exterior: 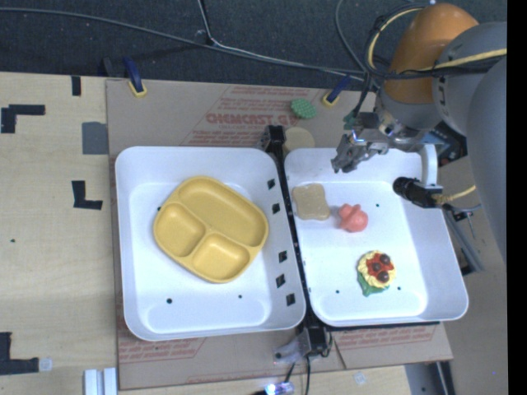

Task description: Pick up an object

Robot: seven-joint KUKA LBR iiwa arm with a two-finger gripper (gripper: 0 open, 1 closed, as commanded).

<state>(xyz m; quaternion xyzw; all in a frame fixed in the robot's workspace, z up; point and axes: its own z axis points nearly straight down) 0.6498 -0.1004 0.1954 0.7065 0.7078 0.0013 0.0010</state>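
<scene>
So the arm comes in from the right, big orange band up top, and the gripper [347, 160] hangs over the back left corner of the right bin [412, 303]. It's small and dark from this angle, so I honestly can't tell how far the fingers are spread. What I can say is that nothing shows between them, and all the objects are down in the bins.

Right bin has three things on its floor. A flat tan piece that looks like a slice of bread [311, 202] lies near the left wall, just below and to the left of the gripper. A small pinkish-red toy [353, 218] lies just beside it to the right, not quite touching as far as I can see. Further toward the front there's a yellow and green thing with red dots [375, 271], maybe a little toy pizza, well apart from the other two.

Left bin [132, 245] holds a yellow divided plate [210, 229] with three compartments, lying flat and turned at a slant.

Behind the bins on the cardboard-covered counter [49, 220] there's a small green object [303, 107], and a couple of cables run across the dark area at the back.
</scene>
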